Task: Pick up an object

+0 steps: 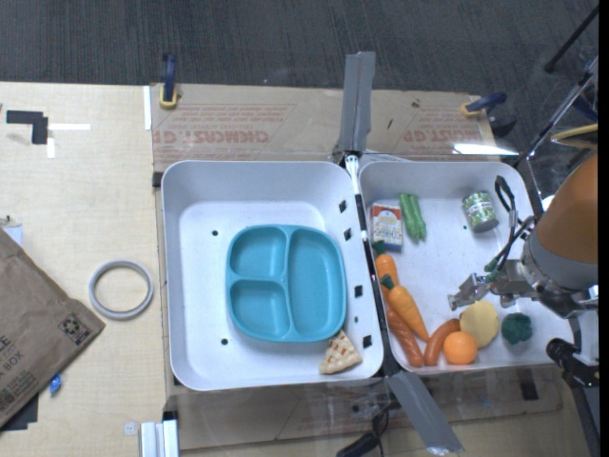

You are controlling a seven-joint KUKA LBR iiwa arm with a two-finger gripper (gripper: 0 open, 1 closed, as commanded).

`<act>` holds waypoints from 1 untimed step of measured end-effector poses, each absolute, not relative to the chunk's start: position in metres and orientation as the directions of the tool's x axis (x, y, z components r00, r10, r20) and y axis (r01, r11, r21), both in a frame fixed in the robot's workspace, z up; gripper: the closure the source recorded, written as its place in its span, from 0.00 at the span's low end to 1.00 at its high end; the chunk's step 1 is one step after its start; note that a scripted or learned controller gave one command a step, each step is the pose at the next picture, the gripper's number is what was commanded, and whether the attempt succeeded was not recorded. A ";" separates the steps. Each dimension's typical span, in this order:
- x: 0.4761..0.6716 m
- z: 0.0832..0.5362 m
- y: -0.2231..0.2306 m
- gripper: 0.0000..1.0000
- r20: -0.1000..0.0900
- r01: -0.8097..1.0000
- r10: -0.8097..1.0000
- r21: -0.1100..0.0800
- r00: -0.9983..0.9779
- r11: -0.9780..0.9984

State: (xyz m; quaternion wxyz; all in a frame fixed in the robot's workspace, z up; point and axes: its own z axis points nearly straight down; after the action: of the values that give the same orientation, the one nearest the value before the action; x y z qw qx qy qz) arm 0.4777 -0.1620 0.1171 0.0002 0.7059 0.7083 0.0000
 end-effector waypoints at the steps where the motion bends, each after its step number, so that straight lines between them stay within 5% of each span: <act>1: 0.477 0.091 -0.139 0.00 0.001 0.999 0.999 -0.003 -0.043 0.043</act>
State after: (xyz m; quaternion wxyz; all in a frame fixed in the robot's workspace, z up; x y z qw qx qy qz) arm 0.4768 -0.1393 0.0905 -0.0013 0.6916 0.7222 -0.0010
